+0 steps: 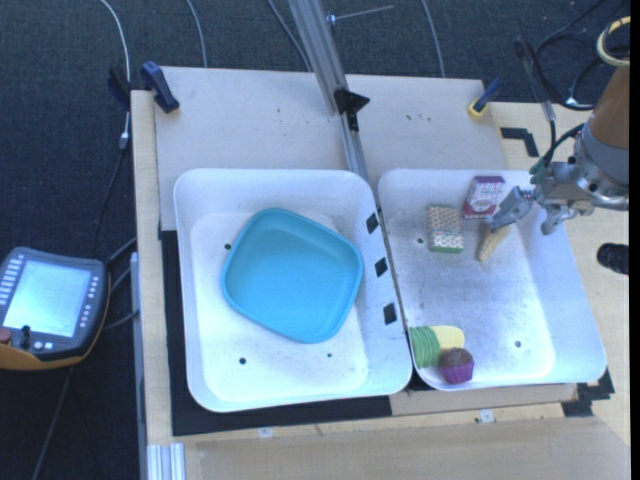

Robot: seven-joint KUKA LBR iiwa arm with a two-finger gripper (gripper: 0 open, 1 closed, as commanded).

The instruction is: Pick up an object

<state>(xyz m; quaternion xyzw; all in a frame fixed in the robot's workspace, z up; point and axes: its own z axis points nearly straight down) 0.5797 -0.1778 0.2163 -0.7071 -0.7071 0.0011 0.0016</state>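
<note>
Here, two shallow white bins sit side by side on the pale bench. The left white bin (200,208) holds a single light-blue square plastic plate (292,274), lying flat at the bin's centre.

The right white bin (560,338) holds several small things. Upper area: a small maroon-and-white packet (484,196) near the top; just left and below it, a tan rectangular block with a dotted face (445,229); to the right of that, a pale yellow elongated piece (491,243), tilted. Lower left corner of this bin: a green ridged object (426,346), a yellow rounded object (447,337) touching it, and a purple cupcake-like toy (458,366) just below them, all clustered together.

The grey arm enters from the frame's right edge at mid-height. Its two-finger gripper (530,211) hangs over the upper right part of the right bin, fingers spread apart. One finger (510,211) sits just above the pale yellow piece and beside the maroon packet; whether it touches either, cannot tell. Nothing is visible between the fingers.
</note>
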